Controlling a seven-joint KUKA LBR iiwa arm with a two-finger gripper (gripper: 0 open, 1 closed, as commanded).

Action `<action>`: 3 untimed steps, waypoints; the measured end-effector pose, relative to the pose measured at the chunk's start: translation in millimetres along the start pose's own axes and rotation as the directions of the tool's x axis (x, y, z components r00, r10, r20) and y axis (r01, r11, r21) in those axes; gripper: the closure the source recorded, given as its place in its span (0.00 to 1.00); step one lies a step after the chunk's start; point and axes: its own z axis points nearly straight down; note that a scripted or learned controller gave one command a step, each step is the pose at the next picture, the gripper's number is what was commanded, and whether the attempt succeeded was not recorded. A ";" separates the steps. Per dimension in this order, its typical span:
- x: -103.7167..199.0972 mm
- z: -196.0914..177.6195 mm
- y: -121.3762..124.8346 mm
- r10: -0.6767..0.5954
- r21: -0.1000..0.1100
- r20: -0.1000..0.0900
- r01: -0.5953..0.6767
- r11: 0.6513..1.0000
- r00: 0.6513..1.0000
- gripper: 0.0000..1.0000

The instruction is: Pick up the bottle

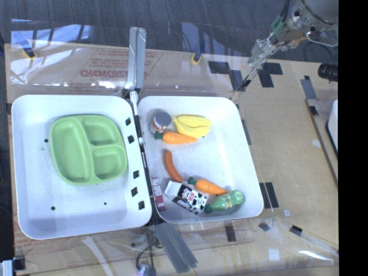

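From my seat I see the gripper (246, 84) raised above the bench (287, 148), just outside the far right corner of the right bin (244, 148); its thin dark tip points down and toward the left, and I cannot tell from here how the tool is set, nor is anything visible in it. The arm (313, 4) comes in from the upper right, its orange band at the very top of the view.

The bottle (225, 202), green and lying on its side, sits well below the tool, down in the near right corner of the right bin and touching its near wall; it is well apart from the tip. Just left of the bottle lies a black-and-white milk carton (188, 197), and a toy carrot (208, 186) rests against both of them on the side nearer the tool. A sausage (171, 164) lies further left. Closer to the tool, below and left of it, I see a yellow corn cob (192, 125), a second carrot (179, 137) touching its near side, and a small can (160, 121) just beyond.

Far to the left of the tool, the left bin (29, 211) holds a green divided plate (88, 149).
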 end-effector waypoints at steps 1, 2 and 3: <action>2.2 -9.8 1.9 -0.009 0.001 0.000 0.009 1.000 1.000 1.00; 6.5 206.0 -26.2 -0.028 0.010 -0.005 0.028 1.000 1.000 1.00; 77.2 83.3 -62.2 0.081 0.000 -0.001 -0.081 0.997 0.997 1.00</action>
